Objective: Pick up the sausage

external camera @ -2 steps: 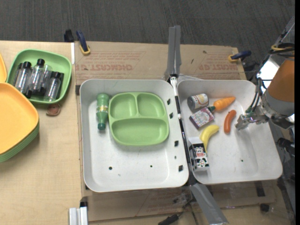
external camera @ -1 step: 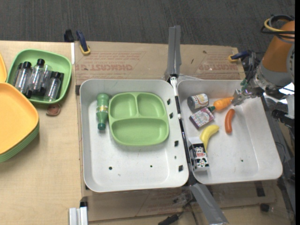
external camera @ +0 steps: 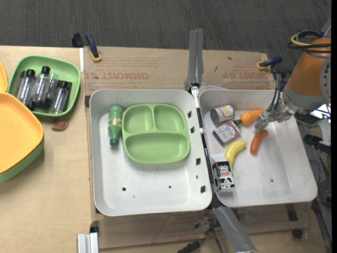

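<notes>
Sausage (external camera: 256, 142), orange-red and slightly curved, lies on the floor of the right bin (external camera: 284, 186), toward its far right part, its upper end just beneath the jaws. The arm (external camera: 308, 75) reaches in from the right edge, and its gripper (external camera: 267, 116) hangs over the sausage's top end; whether the jaws are apart or together cannot be told, and nothing shows between them. Just left of the gripper lies a carrot (external camera: 249, 116), with a can (external camera: 223, 113) beside it near the bin's far left corner. A pink pack (external camera: 227, 132) sits below the can, a banana (external camera: 235, 151) below that, and a small carton (external camera: 225, 176) against the bin's left wall. The left bin (external camera: 142, 188) holds a green tray (external camera: 155, 132) and a green bottle (external camera: 114, 124) at its left. On the desk (external camera: 42, 210) stand orange plates (external camera: 18, 138) and a green dish (external camera: 45, 84) of bottles.
</notes>
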Robot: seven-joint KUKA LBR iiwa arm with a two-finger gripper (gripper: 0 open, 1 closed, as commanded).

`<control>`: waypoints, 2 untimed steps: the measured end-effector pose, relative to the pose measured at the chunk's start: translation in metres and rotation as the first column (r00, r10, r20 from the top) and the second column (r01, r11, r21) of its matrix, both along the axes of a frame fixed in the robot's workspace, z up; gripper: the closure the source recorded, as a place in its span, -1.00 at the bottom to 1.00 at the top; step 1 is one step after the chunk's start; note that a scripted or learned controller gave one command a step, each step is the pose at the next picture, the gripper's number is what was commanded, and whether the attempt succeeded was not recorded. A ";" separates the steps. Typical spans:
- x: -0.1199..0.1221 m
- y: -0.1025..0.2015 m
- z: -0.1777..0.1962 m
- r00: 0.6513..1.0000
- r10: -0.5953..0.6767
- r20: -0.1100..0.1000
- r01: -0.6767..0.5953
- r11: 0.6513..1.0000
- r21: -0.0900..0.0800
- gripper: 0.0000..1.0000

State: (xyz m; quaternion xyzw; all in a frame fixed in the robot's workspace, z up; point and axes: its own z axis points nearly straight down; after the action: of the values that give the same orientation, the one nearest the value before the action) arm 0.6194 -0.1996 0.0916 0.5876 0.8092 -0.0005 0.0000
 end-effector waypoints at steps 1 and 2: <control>-0.044 0.028 0.000 0.998 -0.055 0.000 0.055 0.998 0.000 1.00; -0.084 0.042 0.000 0.995 -0.099 -0.001 0.099 0.995 0.001 1.00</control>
State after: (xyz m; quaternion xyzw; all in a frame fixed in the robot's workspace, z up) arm 0.5351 -0.1579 0.0913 0.6269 0.7791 -0.0004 -0.0006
